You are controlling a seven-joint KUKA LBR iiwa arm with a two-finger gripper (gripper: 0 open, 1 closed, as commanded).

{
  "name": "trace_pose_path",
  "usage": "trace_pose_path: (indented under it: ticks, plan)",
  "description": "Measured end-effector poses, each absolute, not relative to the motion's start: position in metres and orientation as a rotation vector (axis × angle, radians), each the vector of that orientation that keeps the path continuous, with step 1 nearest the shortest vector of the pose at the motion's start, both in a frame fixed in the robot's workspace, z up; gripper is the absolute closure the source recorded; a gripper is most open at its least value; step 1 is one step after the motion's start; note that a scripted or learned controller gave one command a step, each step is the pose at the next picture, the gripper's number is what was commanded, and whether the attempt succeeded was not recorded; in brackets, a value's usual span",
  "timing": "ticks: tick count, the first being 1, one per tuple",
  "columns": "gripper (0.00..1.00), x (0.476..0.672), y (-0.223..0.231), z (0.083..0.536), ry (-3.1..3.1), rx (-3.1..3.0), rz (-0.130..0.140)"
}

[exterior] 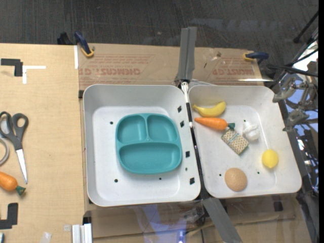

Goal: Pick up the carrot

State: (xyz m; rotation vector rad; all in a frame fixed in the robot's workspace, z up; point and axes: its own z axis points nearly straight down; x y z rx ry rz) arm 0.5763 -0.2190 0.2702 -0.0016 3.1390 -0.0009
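An orange carrot (pixel 210 123) lies in the right bin (pixel 283 186), near its upper left corner, its green top pointing right. A yellow banana (pixel 210 109) sits just above it, nearly touching. A patterned packet (pixel 235 141) lies just below and right of the carrot's green end.
The right bin also holds a white lump (pixel 251 131), a lemon (pixel 270 159) and a brown egg-shaped thing (pixel 236 179). A teal divided plate (pixel 149 143) lies in the left bin (pixel 96 186). On the bench at the left are scissors (pixel 15 135) and a second carrot (pixel 7 182).
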Motion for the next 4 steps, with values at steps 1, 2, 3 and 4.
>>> trace_pose_path:
  ticks: [1, 2, 3, 4]
  plan:
    - [0.0, 0.604, -0.144, 0.18, 3.138, 0.022, 0.0]
    - [0.0, 0.609, -0.093, 0.114, 3.138, 0.041, 0.0]
    - [0.0, 0.598, -0.093, 0.094, 3.133, 0.174, 0.0]
    - [0.0, 0.613, -0.097, 0.094, 3.04, 0.769, 0.0]
